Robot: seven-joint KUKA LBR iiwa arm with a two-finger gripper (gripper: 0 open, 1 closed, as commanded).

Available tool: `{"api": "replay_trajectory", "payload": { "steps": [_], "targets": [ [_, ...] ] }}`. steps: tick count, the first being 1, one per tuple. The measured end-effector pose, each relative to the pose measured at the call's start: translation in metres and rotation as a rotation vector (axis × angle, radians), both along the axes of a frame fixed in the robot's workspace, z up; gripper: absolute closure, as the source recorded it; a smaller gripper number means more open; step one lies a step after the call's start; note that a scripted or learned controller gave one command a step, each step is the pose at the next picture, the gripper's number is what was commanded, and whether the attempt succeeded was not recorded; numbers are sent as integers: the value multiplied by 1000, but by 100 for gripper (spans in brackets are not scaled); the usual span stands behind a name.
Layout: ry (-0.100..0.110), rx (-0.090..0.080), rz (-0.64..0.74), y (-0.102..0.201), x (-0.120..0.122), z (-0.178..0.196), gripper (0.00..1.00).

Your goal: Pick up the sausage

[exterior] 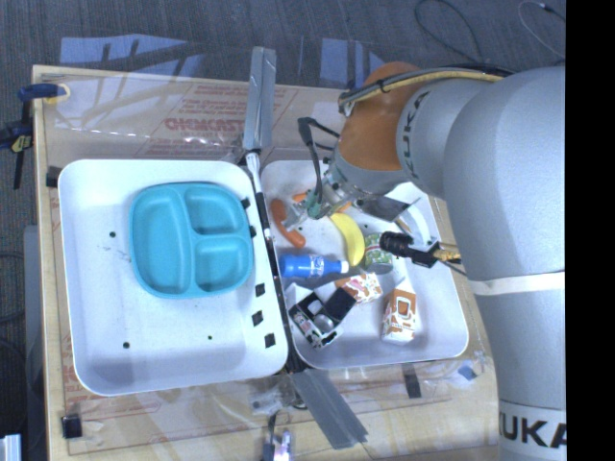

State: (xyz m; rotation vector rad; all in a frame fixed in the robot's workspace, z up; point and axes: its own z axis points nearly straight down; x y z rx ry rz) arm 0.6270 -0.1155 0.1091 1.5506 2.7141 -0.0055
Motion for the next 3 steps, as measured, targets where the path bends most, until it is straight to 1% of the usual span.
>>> {"api": "replay_trajectory", "payload": {
  "steps": [1,2,3],
  "targets": [
    [14,10,203,54,-54,84,100],
    [15,10,228,93,-131,82,100],
    [14,7,454,100,-65,83,100]
  ]
}}
